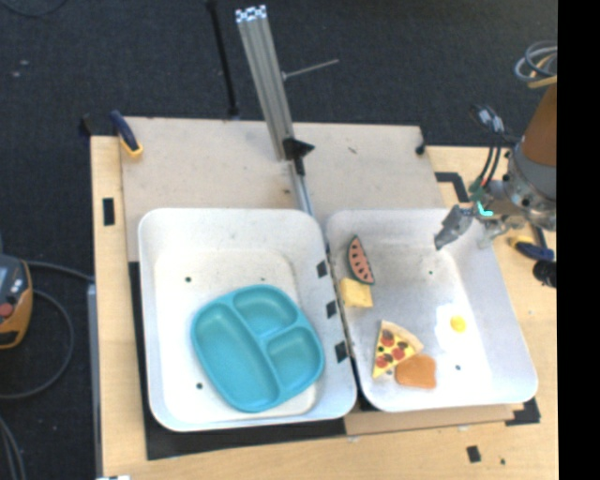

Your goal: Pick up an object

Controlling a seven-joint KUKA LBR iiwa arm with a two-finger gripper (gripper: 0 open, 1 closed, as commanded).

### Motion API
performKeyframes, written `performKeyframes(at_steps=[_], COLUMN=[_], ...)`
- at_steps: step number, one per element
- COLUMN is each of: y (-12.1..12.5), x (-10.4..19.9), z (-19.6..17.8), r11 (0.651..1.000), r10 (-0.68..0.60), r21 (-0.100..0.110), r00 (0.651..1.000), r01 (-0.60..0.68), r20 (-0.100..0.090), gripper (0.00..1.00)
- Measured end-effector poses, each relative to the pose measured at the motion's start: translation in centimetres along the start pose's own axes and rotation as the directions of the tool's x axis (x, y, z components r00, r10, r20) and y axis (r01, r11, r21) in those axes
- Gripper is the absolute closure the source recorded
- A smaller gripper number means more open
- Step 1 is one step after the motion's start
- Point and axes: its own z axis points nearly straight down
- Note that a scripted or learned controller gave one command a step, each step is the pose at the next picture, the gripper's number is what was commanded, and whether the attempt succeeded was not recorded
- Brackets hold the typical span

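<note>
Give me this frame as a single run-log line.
phase: approach | gripper: over right bin upper edge, nothing held | toys: watermelon slice, pizza slice untouched | left bin: blue tray

A pale wooden bench [234,159] is sitting on a dark carpeted floor [56,56], seen from above at a slant. A grey aluminium post [265,80] is rising from the bench's far middle, topped by a small checkered marker [250,13]. A blue and yellow clamp [126,133] is gripping the bench's far left corner. Black cables [37,328] are trailing across the floor at left. Even light is falling over everything.
</note>
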Motion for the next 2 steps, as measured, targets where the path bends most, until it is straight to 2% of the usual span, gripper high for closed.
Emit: performKeyframes(at_steps=[1, 2], y=[0.1, 0.4], x=[0.0, -0.8], z=[-0.2, 5.8], r11=[1.000, 1.000], r10=[-0.001, 0.001], r21=[-0.003, 0.002], r00=[1.000, 1.000], r01=[0.001, -0.001], r20=[0.001, 0.002], gripper=[0.00, 0.00])
